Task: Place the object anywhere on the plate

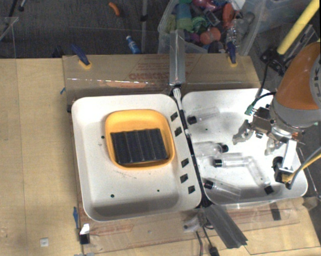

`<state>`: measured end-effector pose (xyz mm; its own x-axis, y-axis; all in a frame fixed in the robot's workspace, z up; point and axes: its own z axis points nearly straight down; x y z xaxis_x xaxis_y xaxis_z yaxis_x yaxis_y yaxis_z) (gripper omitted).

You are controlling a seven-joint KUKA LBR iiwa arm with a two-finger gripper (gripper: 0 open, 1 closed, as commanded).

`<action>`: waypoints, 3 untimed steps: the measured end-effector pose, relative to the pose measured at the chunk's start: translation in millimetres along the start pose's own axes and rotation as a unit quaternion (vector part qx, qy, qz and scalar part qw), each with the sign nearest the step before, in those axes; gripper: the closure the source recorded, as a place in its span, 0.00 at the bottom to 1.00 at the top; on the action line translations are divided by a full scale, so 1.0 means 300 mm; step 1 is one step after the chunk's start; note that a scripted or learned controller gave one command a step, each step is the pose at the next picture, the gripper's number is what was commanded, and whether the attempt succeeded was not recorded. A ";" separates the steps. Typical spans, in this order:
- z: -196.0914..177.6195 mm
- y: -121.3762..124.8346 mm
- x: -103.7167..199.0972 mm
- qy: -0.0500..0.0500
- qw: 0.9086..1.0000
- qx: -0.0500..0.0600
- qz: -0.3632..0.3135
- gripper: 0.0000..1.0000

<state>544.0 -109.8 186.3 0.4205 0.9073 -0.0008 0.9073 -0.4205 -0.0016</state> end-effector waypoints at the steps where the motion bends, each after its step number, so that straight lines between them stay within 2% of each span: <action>1: -0.049 0.122 -0.133 0.000 0.992 -0.002 -0.124 0.00; 2: -0.007 0.314 -0.228 -0.001 0.966 -0.003 -0.258 0.00; 3: -0.189 0.509 -0.171 -0.001 0.938 -0.003 -0.347 0.00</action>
<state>661.0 -220.6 242.7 -0.2723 0.9622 -0.0036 0.9622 0.2723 0.0040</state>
